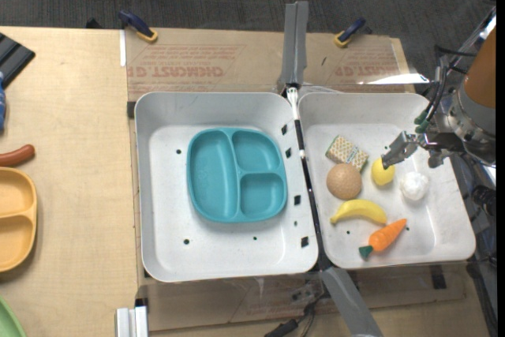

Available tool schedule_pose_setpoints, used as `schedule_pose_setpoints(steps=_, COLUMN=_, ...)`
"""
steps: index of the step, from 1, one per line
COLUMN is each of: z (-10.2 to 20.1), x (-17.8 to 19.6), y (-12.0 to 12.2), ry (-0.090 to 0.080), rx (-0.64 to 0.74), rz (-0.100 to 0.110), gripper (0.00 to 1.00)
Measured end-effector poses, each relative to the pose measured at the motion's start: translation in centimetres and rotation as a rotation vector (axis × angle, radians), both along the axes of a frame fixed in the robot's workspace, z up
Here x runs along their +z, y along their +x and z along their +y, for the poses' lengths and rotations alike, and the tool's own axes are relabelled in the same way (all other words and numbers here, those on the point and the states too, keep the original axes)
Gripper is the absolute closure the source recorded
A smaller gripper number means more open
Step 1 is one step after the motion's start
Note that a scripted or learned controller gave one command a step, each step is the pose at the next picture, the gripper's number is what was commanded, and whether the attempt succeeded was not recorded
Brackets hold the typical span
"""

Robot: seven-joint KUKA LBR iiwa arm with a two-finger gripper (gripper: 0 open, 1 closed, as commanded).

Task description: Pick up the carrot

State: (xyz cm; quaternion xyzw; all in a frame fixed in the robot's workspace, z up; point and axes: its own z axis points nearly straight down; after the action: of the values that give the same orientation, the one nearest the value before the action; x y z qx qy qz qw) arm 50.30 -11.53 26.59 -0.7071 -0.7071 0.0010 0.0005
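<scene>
carrot point(385, 236): prob light, hard, slick toy plastic | best grabbed mid-body across the orange part | gripper point(397, 151): can't tell if clenched, honestly

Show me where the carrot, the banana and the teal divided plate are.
carrot point(386, 236): camera view, middle of its orange body.
banana point(359, 211): camera view, middle of its yellow curve.
teal divided plate point(211, 170): camera view, floor of its large left compartment.
</scene>
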Motion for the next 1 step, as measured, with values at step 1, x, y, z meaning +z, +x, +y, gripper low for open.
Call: schedule_pose_setpoints(steps=1, z=-6.49, x=-7.34, y=-2.52, ry=0.002, rx=0.329, rz=0.000, gripper=0.00)
